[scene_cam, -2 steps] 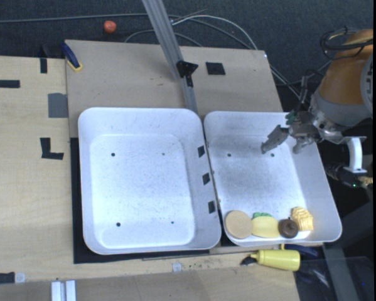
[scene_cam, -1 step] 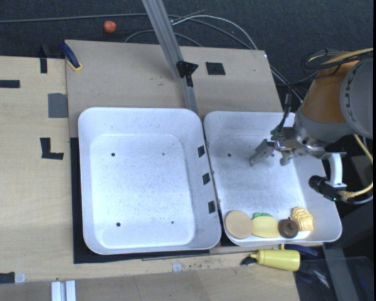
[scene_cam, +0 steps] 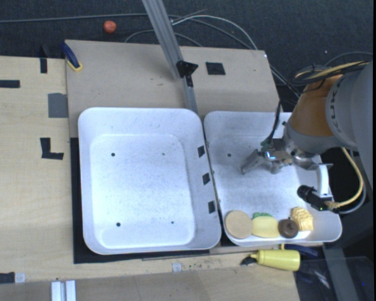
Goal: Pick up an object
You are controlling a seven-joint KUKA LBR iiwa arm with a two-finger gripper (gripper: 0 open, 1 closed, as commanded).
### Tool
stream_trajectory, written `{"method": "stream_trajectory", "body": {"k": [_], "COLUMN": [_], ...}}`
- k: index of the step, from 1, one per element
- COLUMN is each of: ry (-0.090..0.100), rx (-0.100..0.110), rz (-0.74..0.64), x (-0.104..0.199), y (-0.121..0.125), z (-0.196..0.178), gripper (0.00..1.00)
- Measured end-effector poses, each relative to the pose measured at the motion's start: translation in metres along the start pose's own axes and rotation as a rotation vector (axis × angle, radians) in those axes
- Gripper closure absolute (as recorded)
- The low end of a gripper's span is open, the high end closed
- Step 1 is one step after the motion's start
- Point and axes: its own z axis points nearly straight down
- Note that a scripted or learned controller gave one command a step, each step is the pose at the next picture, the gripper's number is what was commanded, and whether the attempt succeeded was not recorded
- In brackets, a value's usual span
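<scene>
The right bin (scene_cam: 238,137) serves as the landmark. Along its near wall lies a row of small things: a round tan disc (scene_cam: 238,224) at the near left corner, a pale yellow piece (scene_cam: 265,226) with a bit of green (scene_cam: 260,216) behind it, a dark brown round object (scene_cam: 289,229), and a golden ridged object (scene_cam: 302,218) toward the near right corner. They lie touching or just beside one another.

The left bin (scene_cam: 140,177) adjoins the right bin's left wall.

The gripper (scene_cam: 258,160) hangs over the middle of the right bin's floor, well apart from the row of objects. Its fingers (scene_cam: 248,165) appear spread, with nothing between them, though the blur there makes this uncertain.

Outside the right bin's near wall lies a yellow tool with a black tip (scene_cam: 275,259).
</scene>
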Motion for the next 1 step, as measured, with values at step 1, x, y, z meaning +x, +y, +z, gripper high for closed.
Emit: {"method": "stream_trajectory", "body": {"k": [1], "ry": [-0.001], "rx": [-0.001], "rz": [0.0], "x": [-0.0001], "y": [0.0003], "z": [-0.0112], "gripper": [1.0]}}
